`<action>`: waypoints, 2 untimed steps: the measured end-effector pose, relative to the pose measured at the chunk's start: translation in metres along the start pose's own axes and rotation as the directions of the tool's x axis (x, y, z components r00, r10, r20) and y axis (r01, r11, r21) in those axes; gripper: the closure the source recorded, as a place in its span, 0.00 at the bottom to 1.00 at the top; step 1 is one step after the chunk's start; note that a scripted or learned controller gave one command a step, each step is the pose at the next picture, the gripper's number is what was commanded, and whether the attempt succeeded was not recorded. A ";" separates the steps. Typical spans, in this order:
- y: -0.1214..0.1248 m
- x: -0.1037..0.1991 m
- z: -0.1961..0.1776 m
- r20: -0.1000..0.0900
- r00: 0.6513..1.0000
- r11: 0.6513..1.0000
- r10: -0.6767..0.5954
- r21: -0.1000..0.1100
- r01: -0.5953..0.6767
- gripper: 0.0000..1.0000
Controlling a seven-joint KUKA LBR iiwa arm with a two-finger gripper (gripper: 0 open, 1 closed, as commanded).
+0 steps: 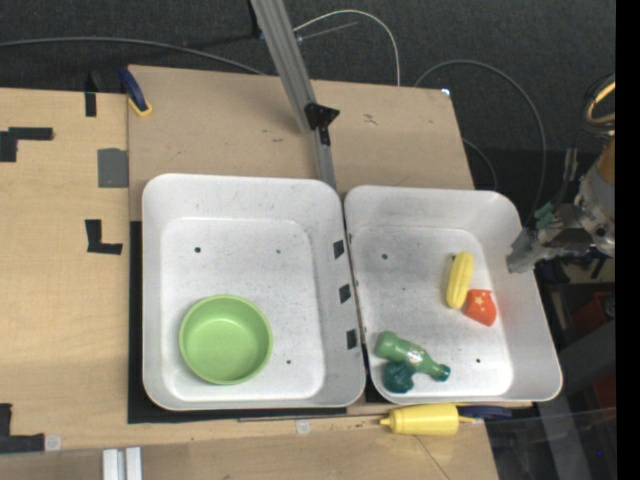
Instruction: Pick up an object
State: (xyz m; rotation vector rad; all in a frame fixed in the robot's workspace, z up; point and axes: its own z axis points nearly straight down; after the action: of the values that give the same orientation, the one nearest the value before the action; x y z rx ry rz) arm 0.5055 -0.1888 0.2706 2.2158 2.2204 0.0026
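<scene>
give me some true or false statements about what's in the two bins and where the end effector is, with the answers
1. A green bowl sits in the left bin. True.
2. The yellow banana-like piece lies in the left bin. False: it lies in the right bin, next to an orange piece.
3. The green bottle lies near the right bin's front edge. True.
4. The end effector is over the green bowl. False: it is at the right bin's right rim.
5. A yellow bottle lies on the bench outside the bins. True.
</scene>
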 end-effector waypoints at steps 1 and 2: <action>0.023 0.054 0.016 -0.004 1.000 1.000 -0.005 0.007 0.005 1.00; 0.052 0.103 0.013 -0.004 1.000 1.000 -0.005 0.005 0.005 1.00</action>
State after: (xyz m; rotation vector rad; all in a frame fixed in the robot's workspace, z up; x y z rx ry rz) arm 0.5571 -0.0853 0.2579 2.2140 2.2306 0.0014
